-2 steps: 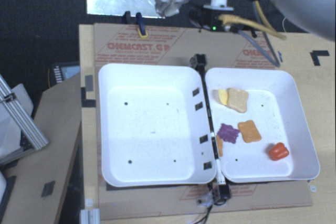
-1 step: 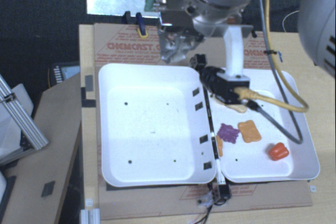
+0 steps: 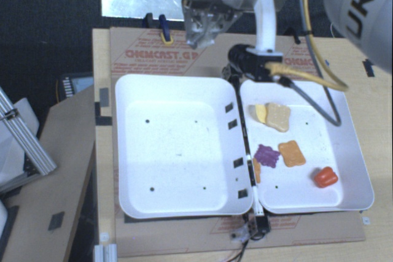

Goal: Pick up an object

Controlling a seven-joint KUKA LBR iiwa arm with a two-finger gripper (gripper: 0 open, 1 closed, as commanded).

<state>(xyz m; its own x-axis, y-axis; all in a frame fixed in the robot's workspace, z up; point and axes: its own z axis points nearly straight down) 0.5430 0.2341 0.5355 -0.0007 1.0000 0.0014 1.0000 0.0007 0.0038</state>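
The right bin (image 3: 350, 150) holds several small items: a yellow piece (image 3: 260, 112) touching a beige block (image 3: 279, 117), a purple piece (image 3: 266, 155), an orange waffle-like piece (image 3: 291, 154), a red-orange item (image 3: 325, 177), and a thin orange sliver (image 3: 257, 172) by the divider. My gripper (image 3: 200, 35) hangs high over the cardboard behind the left bin (image 3: 175, 138), well away from all of these items. I see nothing held in it.
Black and yellow cables (image 3: 295, 73) run from a black fitting (image 3: 245, 61) across the back of the right bin. Blue and yellow clamps (image 3: 164, 30) sit on the cardboard's back edge. An aluminium frame (image 3: 21, 132) stands at the far left.
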